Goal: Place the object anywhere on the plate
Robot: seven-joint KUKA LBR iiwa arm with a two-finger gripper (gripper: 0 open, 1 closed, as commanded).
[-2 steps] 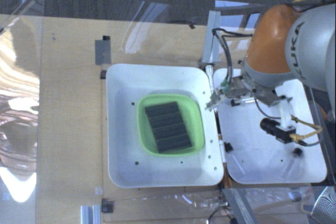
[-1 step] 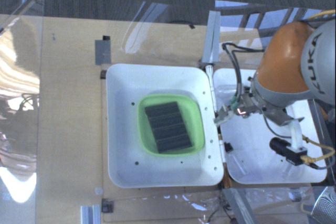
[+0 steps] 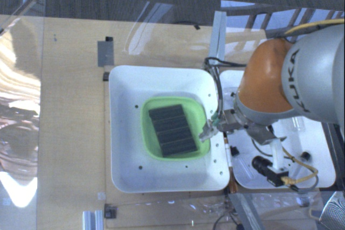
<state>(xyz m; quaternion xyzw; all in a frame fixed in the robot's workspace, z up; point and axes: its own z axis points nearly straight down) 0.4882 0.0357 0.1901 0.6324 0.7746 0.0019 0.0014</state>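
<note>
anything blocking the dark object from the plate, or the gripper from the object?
Nothing visible. The dark ribbed block already lies on the green plate in the left bin. The gripper sits at the plate's right rim, beside the block.

I see even, bright light; strong glare streaks the clear plastic sheet [image 3: 19, 110] at left, and the glossy orange-and-grey arm [image 3: 294, 81] looks slightly soft.

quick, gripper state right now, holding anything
Gripper: cannot be told; it sits at the right rim of the square green plate, beside the dark ribbed rectangular block lying on that plate, and nothing shows between it and the block.
</note>
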